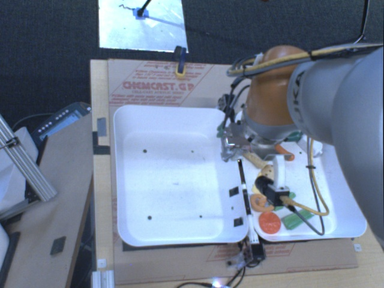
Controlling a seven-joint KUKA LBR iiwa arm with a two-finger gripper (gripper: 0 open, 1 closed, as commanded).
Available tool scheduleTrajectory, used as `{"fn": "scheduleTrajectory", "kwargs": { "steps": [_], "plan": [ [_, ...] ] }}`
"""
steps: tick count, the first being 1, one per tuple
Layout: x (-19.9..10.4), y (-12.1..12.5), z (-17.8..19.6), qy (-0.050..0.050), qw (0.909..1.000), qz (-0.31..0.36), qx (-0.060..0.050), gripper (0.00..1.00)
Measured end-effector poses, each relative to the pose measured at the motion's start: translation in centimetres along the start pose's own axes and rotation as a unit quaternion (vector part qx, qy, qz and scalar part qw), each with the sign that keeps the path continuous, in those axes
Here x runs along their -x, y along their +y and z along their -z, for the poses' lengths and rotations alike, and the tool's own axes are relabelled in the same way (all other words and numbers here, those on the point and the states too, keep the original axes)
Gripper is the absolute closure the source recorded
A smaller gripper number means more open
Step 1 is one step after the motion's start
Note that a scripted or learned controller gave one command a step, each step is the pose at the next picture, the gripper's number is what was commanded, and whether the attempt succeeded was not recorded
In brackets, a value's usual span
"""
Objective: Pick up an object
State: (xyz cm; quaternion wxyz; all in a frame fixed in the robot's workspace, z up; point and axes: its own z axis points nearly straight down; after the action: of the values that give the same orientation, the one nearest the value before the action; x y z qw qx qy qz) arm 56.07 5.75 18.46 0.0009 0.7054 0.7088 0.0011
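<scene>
My gripper [230, 149] hangs low at the left edge of the right bin [345, 221], next to the divider between the two bins. The big grey arm with its orange band [273, 95] covers much of that bin. Just right of the gripper lies a tan stick-like piece [254, 159], with a small orange piece [285, 155] beyond it. Nearer the front lie an orange ring [260, 203], a red disc [270, 222] and a green piece [294, 221]. No object shows in the gripper.
The left bin [120, 161] is a shallow white tray with a raised rim. Both bins rest on a cardboard sheet [156, 83]. A shiny plate [141, 17] lies at the back, and a metal rail [24, 167] stands at the far left.
</scene>
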Motion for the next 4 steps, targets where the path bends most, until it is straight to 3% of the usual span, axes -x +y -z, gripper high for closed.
{"fn": "scheduleTrajectory", "kwargs": {
  "steps": [1,2,3,4],
  "plan": [
    [-1.7,-1.2,17.7,0.002,1.0000,0.001,0.008,1.00],
    [-0.6,-5.7,11.5,0.000,1.0000,-0.002,-0.004,1.00],
    [2.1,-7.6,-0.6,-0.001,1.0000,-0.003,-0.006,1.00],
    [0.8,-7.4,0.0,0.000,1.0000,0.000,-0.001,1.00]
  ]
}}
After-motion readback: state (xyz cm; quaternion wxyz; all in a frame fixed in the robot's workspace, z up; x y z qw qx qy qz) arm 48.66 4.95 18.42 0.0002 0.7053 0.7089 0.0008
